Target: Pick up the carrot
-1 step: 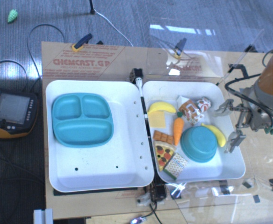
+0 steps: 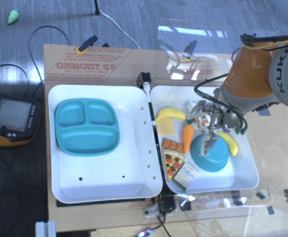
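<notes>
**Inspector:** Carrot (image 2: 188, 137) first, then a sweep left to right. The left bin (image 2: 65, 181) bears a blue divided tray (image 2: 87, 126). The right bin (image 2: 247, 177) is crowded: along its left side a yellow banana (image 2: 169, 113), a pale cheese slice (image 2: 166, 127), a brown waffle piece (image 2: 170, 145) and a pizza slice (image 2: 171, 163). The carrot lies just right of the cheese, orange, long axis running up and down the view, its lower end near the rim of a blue bowl (image 2: 211, 155).

**Clerk:** And the claw?

**Inspector:** The gripper (image 2: 211, 132) hangs over the bowl's upper rim, just right of the carrot and apart from it. Nothing is visibly held. Whether it stands wide or narrow I cannot tell; cables and glare confuse that patch.

**Clerk:** Step in hand?

**Inspector:** Approach, in my judgement. The grasp is not yet made.

**Clerk:** Next move?

**Inspector:** A short shift left to centre over the carrot, closing direction set across its narrow width, then a straight descent. Risks: the bowl rim and cheese sit close on either side, and a second banana (image 2: 231, 143) lies at the bowl's right.
</notes>
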You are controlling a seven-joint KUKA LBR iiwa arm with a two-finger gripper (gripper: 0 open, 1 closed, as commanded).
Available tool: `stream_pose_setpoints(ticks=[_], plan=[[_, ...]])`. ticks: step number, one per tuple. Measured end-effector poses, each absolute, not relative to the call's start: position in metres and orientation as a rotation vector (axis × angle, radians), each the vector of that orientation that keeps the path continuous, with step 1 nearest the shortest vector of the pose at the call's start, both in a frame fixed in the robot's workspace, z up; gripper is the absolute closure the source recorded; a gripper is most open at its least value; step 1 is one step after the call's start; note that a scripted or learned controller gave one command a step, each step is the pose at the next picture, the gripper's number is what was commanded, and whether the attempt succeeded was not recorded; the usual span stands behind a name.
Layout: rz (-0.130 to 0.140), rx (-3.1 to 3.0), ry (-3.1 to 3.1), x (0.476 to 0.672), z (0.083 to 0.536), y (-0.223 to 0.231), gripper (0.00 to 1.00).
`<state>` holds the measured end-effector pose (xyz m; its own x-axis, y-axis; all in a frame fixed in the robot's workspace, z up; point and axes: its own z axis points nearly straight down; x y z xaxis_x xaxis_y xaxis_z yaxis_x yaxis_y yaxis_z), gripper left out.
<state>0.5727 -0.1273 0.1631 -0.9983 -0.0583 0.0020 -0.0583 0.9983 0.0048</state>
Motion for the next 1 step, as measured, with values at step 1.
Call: stream_pose_setpoints(ticks=[1], plan=[[0.012, 0.016, -3.163, 0.5648, 0.0971, -0.1178, 0.0]])
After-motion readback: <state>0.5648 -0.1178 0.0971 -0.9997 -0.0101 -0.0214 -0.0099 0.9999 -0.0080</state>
